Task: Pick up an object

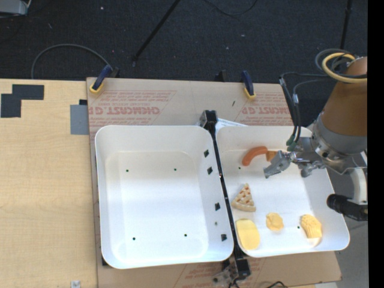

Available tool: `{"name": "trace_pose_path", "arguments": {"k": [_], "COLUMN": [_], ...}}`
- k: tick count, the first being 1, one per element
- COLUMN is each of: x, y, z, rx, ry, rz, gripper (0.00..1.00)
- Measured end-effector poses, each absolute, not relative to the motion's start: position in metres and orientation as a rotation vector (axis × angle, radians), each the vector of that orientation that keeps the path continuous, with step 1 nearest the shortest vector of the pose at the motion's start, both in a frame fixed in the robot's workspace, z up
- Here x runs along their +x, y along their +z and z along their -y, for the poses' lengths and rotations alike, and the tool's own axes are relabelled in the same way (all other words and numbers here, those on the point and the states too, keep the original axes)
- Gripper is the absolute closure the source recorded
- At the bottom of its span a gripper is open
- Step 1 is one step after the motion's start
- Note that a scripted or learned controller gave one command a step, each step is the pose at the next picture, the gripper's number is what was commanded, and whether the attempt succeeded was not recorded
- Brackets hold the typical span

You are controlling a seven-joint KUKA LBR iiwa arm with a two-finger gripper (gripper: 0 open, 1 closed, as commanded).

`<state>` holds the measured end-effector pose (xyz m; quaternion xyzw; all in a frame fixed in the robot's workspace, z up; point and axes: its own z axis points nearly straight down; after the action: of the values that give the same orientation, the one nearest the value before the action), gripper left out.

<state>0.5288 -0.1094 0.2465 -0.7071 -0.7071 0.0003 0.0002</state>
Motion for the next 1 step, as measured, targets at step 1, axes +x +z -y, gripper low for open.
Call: {"name": "trace_pose_path", "arguments": {"k": [1], "x": [0.5731], "y": [0.1845], "z": [0.0243], "rx": [-2.212], "ry": [0.004], "rz": [2.226], "gripper": [0.0]}}
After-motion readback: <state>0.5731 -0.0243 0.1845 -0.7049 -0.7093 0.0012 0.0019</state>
